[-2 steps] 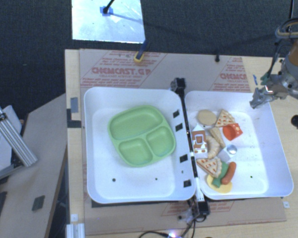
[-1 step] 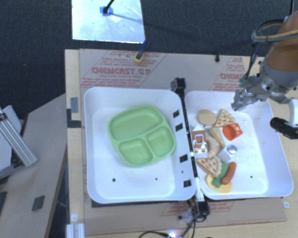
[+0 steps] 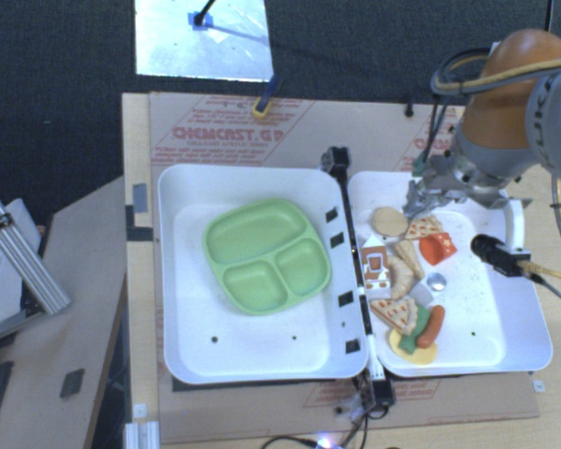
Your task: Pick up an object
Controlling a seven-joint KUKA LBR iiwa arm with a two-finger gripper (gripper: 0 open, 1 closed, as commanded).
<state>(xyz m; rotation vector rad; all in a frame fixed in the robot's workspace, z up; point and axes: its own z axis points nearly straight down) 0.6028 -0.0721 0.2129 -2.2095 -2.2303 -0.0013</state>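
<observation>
**Asker:** Hand first, please. Where does it sit, and is it grasping anything?

**Describer:** Seen from the overhead camera, the hand (image 3: 423,197) hangs low over the back part of the right bin (image 3: 519,337), at the end of the grey arm (image 3: 505,92) with its orange band, which comes in from the right. Whether it is released or clenched cannot be told; it is small and dark against the bin. No item shows between its tips.

**Asker:** What lies beneath it?

**Describer:** Toy food is clustered along the right bin's left side. A round tan cookie (image 3: 389,221) lies just in front of the hand, near its tip. Beside that are a sandwich triangle (image 3: 424,227) and a red piece (image 3: 438,248). Further forward lie a small printed carton (image 3: 374,264), a second sandwich wedge (image 3: 395,312), a sausage (image 3: 431,325) and a yellow and green piece (image 3: 410,345) near the front edge.

**Asker:** And the other bin?

**Describer:** The left bin (image 3: 196,344) holds a light green divided tray (image 3: 266,255), lying flat, with one large compartment and two smaller ones. Both bins rest side by side, touching, on a cardboard-covered surface (image 3: 224,134).
</observation>
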